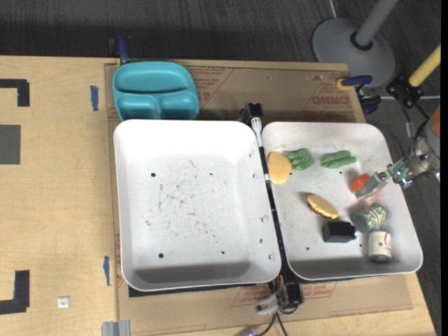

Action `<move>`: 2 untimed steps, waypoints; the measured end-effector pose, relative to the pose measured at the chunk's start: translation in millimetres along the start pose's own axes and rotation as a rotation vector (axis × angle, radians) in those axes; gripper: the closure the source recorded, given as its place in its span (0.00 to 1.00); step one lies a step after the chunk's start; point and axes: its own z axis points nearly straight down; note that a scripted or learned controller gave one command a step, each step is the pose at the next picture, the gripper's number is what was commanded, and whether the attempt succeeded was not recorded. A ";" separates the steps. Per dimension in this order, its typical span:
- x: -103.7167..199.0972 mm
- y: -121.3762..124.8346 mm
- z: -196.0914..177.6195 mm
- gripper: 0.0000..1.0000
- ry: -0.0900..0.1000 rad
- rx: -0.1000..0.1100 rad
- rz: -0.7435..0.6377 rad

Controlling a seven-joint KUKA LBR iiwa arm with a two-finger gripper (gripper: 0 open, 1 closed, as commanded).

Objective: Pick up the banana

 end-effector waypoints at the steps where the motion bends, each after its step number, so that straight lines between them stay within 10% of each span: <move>1: 53.7 13.9 126.6 0.00 0.003 0.001 -0.281; 2: 74.8 54.9 126.2 0.00 -0.001 -0.004 -0.432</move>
